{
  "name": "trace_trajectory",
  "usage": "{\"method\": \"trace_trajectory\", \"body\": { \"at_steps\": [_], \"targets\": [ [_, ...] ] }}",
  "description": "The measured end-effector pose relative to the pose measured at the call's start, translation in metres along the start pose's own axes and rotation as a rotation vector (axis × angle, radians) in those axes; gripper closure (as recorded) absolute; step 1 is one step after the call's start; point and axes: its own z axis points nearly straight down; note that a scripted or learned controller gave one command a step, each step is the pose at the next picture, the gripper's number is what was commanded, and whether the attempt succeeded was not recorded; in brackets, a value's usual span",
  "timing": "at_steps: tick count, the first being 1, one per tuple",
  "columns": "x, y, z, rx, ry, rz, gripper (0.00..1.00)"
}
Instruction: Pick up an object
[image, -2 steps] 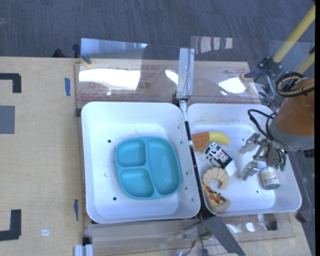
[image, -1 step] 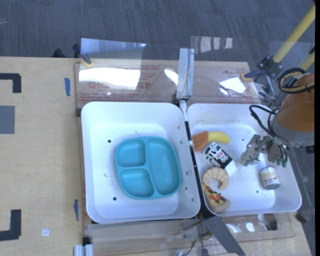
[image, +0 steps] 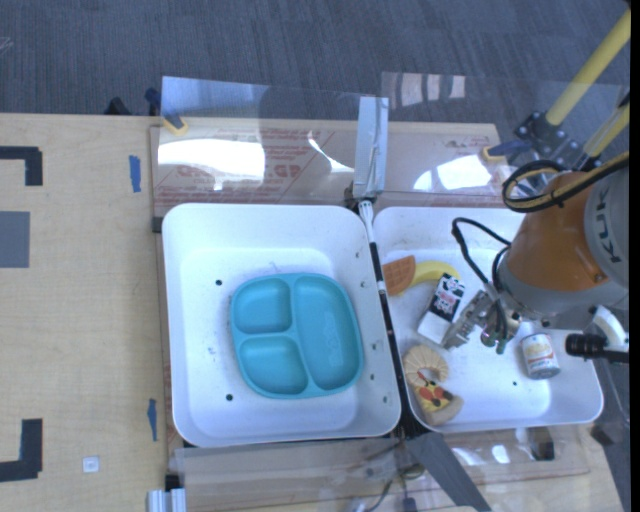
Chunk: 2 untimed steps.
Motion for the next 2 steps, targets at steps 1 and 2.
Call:
{"method": "trace_trajectory", "body": {
  "at_steps": [1, 2],
  "targets": [
    [0.035, 0.045, -0.097, 0.002, 0.002, 0.249, 1.00],
    [0.097, 0.082, -0.095, 0.011, 0.010, 0.716, 1.00]
  ]
}}
